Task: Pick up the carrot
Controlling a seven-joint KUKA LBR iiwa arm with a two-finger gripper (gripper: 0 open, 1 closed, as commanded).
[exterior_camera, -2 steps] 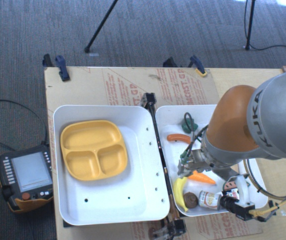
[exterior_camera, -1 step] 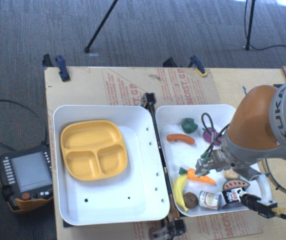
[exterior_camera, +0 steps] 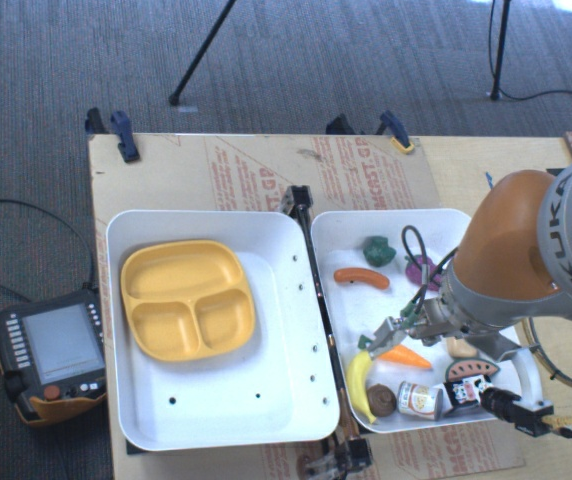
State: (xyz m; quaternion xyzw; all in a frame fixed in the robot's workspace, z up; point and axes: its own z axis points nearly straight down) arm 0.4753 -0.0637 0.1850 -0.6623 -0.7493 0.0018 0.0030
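You are looking down at a slant on a bench with two shallow white bins side by side. The left bin (exterior_camera: 136, 408) holds a yellow divided plate (exterior_camera: 187, 299). The right bin (exterior_camera: 386, 220) is crowded with toy food. The carrot (exterior_camera: 406, 357), small, orange and tapered, lies low in that bin, its thick end toward the left and its point toward the right. A banana (exterior_camera: 359, 385) curves just beside it on the left, and a sausage (exterior_camera: 361, 278) lies apart, higher in the bin. The gripper (exterior_camera: 394, 329) hangs directly above the carrot's thick end, reaching from the grey arm with its orange band (exterior_camera: 506, 243). Whether its jaws are parted or closed cannot be told from here, and nothing shows the carrot between them. The carrot looks like light, stiff plastic with a smooth, likely slippery skin. You would do best to take it across the thick middle, where the taper will not squeeze it out.
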